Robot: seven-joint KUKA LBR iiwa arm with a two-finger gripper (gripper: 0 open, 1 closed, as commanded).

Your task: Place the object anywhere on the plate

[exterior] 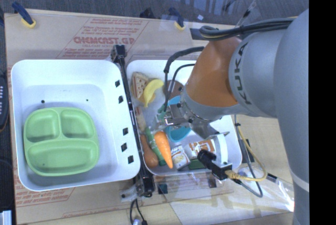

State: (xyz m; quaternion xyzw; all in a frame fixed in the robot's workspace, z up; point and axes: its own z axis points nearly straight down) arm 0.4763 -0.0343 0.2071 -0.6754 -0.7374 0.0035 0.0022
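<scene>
Carrot (163, 149) low in right bin (233, 158), well right of green plate (61, 140). Pincer (173, 123) just above carrot; grip state cannot tell. Banana (151, 90) farther back. Plate sits in left bin (31, 74).

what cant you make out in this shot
- Gripper: in the camera view, the arm's wrist covers its fingers.
- Right bin: the arm hides much of its floor.
- Item by the carrot: too small to identify.
</scene>
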